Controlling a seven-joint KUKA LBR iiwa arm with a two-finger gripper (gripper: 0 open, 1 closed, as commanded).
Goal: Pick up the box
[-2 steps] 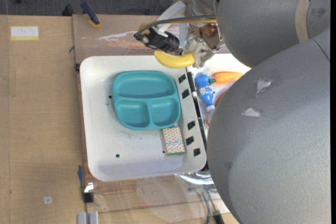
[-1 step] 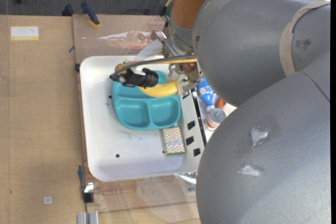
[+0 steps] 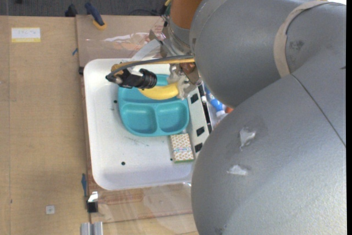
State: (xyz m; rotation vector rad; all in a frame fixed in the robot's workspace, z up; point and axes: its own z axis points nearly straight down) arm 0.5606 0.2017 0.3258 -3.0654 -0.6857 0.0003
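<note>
The box (image 3: 182,147) (patterned, small) is seen in the white bin (image 3: 104,135), near its 4 o'clock edge, just beside the teal divided tray (image 3: 151,115). A banana (image 3: 159,91) is held in the tray. Open floor is left toward 8 o'clock. The arm (image 3: 264,91) overhangs; the jaws' state cannot be told.

Below me, a white bin (image 3: 104,135) rests on the desk (image 3: 38,118). A teal divided tray (image 3: 151,115) lies in the bin, toward its far side. A yellow banana (image 3: 159,92) sits on the tray's far edge. A blue-and-orange clamp (image 3: 94,15) lies on the desk beyond the bin, well apart from it.
</note>
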